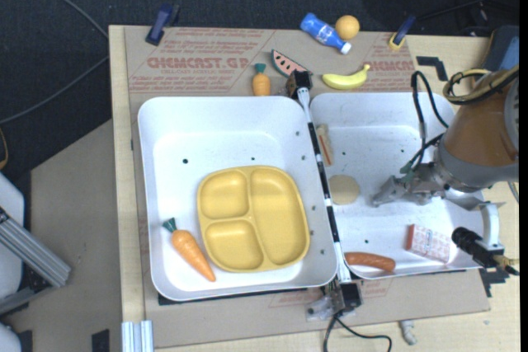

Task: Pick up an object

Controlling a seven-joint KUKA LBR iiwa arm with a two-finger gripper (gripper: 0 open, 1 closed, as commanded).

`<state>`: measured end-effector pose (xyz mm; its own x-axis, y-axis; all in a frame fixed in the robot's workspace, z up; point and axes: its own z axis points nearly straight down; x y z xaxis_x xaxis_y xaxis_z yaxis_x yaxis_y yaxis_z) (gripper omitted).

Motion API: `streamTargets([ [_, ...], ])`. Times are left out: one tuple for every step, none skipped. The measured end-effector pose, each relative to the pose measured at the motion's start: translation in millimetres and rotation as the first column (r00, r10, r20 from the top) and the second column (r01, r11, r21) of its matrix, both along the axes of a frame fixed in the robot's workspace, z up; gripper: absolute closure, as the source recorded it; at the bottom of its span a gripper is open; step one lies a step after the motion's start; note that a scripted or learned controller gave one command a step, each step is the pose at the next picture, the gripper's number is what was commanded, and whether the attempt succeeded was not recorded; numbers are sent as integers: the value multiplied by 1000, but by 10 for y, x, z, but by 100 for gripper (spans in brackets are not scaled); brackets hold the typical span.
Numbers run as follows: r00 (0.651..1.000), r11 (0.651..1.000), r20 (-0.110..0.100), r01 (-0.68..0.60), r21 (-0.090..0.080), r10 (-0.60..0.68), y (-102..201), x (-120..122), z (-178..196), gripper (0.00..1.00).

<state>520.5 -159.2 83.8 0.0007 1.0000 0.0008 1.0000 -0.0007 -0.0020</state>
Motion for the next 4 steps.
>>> streamTargets([
  [1000,1000,0,1,0,-1,-419,-421,6,0],
  [1000,1000,3,0,-1,0,-410,-411,105,100],
  [1000,1000,4,-1,-2,1,-441,-231,358,100],
  [1000,1000,4,-1,-2,1,-441,-234,357,0],
])
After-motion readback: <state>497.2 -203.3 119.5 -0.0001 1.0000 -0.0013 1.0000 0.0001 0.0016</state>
